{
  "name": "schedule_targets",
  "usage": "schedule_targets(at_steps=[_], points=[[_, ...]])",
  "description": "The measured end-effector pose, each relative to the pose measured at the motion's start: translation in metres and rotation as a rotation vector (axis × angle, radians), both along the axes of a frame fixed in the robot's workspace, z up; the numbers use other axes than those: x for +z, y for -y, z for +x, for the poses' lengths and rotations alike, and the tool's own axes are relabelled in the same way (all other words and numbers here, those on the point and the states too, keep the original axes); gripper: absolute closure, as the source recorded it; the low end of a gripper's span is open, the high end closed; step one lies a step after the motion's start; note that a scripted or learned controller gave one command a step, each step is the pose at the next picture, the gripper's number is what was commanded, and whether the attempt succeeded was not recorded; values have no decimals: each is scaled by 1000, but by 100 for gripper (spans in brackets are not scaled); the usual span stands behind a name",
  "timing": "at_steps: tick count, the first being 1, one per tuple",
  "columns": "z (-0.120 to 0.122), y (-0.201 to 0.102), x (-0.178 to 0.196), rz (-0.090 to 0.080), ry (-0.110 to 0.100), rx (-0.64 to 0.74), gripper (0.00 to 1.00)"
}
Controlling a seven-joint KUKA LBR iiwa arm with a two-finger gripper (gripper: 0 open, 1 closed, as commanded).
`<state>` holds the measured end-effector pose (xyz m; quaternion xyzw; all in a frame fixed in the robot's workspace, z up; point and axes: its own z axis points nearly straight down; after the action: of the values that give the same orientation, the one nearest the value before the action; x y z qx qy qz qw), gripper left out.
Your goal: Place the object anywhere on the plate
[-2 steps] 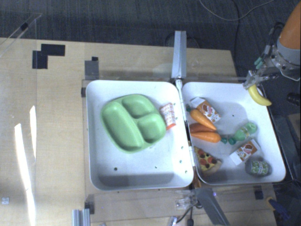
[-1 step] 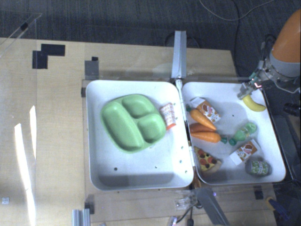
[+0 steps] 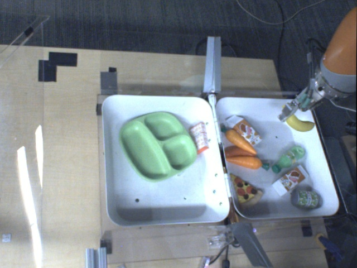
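A green three-compartment plate (image 3: 158, 144) lies in the left bin (image 3: 134, 205). A small red-and-white packet (image 3: 199, 137) rests against the plate's right rim. My gripper (image 3: 294, 108) hangs over the far right corner of the right bin (image 3: 329, 166), just above and left of a yellow banana (image 3: 301, 124). Nothing can be seen held in it. Elsewhere in the right bin lie two orange carrots (image 3: 241, 151), a juice carton (image 3: 245, 130), a green bottle (image 3: 289, 158), a second carton (image 3: 291, 180), a pizza slice (image 3: 245, 190) and a grey round can (image 3: 305, 198).
A metal divider post (image 3: 212, 66) stands between the bins at the back. The arm's orange band (image 3: 341, 52) enters from the upper right. A black cable (image 3: 273, 10) lies on the dark floor behind the bench.
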<state>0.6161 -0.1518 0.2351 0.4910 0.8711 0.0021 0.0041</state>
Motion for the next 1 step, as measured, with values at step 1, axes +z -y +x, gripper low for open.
schedule_targets(at_steps=[1], points=[[-8, -72, -38, 2, -3, -41, 100]])
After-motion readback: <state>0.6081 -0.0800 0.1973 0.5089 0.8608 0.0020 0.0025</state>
